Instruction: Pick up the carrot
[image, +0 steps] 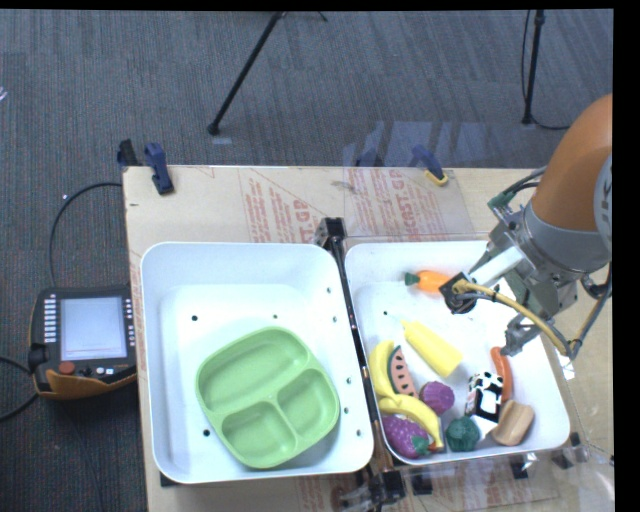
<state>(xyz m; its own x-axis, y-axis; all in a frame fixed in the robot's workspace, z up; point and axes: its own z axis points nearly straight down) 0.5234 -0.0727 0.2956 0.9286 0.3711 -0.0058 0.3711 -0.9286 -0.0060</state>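
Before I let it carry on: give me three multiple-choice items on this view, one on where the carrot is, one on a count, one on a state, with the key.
1. Where is the carrot?
A. in the left bin
B. at the far end of the right bin
C. on the bench outside the bins

2. How many compartments has the green plate?
A. two
B. three
C. five

3. How does the carrot sit?
A. lying flat on the bin floor
B. standing on end
C. stacked on the banana

Key: 1 B, it lies by the far wall; 2 B, one long well and two smaller ones show; 3 A, its length rests on white floor.
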